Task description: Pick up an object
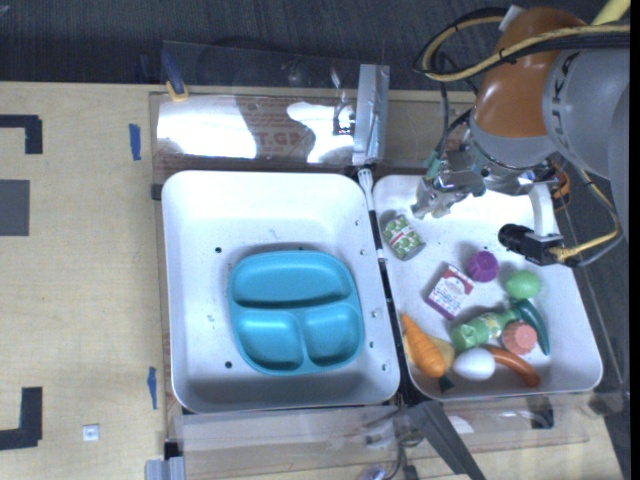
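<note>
Carrot (424, 347) & toy heap in right bin (585, 343); gripper (436, 194) at far corner above green-white packet (402, 236), pincer state can't tell; approach step, next needs descent

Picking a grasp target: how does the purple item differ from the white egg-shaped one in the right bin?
The purple item is small, dark and lies apart from the others near the bin's middle; the white egg is pale, longer and packed against the carrot and other toys near the front wall. The purple item lies nearer the gripper than the egg. Both are rounded and lie in the right bin.
</note>
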You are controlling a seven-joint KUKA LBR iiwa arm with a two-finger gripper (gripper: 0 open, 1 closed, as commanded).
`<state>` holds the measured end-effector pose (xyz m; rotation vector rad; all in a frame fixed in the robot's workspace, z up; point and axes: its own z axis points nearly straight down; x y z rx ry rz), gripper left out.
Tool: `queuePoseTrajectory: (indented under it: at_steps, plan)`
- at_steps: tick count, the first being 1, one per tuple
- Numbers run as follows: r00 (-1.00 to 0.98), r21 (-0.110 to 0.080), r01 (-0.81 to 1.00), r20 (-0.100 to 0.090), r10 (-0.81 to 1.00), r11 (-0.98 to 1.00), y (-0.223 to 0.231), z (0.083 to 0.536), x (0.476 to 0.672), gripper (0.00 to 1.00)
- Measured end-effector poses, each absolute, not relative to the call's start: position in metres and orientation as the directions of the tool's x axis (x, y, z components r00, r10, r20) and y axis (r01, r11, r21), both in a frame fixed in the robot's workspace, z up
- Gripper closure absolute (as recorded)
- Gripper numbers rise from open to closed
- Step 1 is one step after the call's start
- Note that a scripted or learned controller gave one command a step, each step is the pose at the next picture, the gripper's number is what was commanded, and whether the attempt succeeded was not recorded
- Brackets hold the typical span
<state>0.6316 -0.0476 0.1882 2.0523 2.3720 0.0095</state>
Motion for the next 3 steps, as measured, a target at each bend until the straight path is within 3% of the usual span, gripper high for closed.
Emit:
queuePoseTrajectory:
  at_steps: [1,2,3]
  plan:
    - [0.176,-0.003,0.984,0.001,0.984,-0.176,0.004,0.184,0.620,1.00]
    - [0.031,-0.003,0.999,0.000,1.000,-0.031,-0.034,0.184,0.560,1.00]
    - [0.031,-0.003,1.000,0.001,1.000,-0.031,-0.034,0.184,0.560,0.00]
